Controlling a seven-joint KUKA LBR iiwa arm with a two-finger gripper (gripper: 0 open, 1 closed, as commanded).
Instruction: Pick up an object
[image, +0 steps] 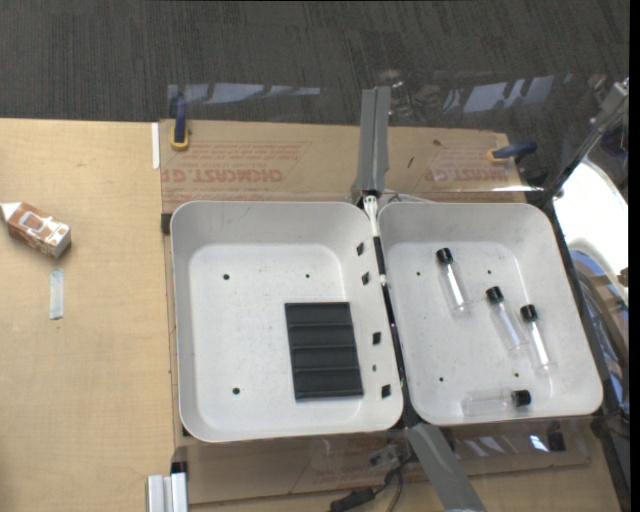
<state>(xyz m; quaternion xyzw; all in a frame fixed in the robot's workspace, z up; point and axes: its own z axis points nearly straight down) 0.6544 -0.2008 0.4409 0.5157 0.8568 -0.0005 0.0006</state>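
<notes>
Black ribbed block at six o'clock in the left bin looks stiff, light, best pinched across its narrow sides; gripper state, cannot tell.

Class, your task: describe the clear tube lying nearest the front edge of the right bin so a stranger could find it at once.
Start at the right bin, which holds four clear tubes with black caps. Move to its front wall, the side nearest the camera. The tube there lies roughly crosswise along that wall with its cap at the right end, while the other three tubes lie farther back, running more front to back with their caps at the far end.
</notes>
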